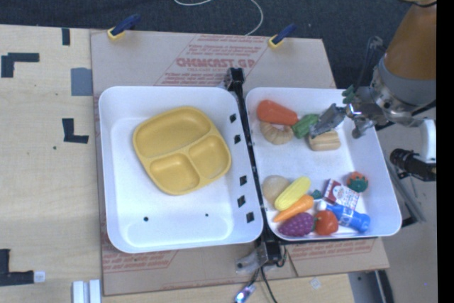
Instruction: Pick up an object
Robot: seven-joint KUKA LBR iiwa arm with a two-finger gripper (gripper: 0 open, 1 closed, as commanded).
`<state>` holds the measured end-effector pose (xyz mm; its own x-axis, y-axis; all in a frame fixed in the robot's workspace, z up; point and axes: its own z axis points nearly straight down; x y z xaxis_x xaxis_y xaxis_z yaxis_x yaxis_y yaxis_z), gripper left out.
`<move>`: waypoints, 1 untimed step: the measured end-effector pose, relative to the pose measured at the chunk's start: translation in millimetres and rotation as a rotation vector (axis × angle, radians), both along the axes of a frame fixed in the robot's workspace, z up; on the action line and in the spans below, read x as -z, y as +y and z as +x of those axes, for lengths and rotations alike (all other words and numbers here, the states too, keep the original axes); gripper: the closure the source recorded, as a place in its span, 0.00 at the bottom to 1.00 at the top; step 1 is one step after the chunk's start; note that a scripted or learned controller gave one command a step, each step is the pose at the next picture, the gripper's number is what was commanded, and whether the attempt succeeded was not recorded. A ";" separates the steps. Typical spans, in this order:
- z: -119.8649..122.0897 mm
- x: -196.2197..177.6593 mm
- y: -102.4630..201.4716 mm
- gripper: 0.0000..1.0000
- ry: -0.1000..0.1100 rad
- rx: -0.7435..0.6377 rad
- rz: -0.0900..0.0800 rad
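My gripper (325, 125) hangs low over the far part of the right bin (379, 167), reaching in from the right. Its tip is just above a tan bread piece (324, 142) and beside a green toy (305, 125). To the left lie a red-orange pepper (277, 112) and a beige pastry (275, 133). Nothing is visibly held.
The right bin's near part holds a yellow corn cob (292, 191), a carrot (294, 208), purple grapes (296, 225), a tomato (326, 223), a blue bottle (353, 218) and a red carton (338, 191). A yellow divided plate (182, 149) lies in the left bin (117, 152).
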<state>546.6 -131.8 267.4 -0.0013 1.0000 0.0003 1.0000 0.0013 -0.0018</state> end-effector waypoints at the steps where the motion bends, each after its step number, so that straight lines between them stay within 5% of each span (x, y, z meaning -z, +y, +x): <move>1: 0.1 -9.8 0.8 1.00 0.001 -0.002 0.000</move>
<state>546.6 -131.0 277.2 -0.0030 1.0000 0.0006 1.0000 0.0030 -0.0025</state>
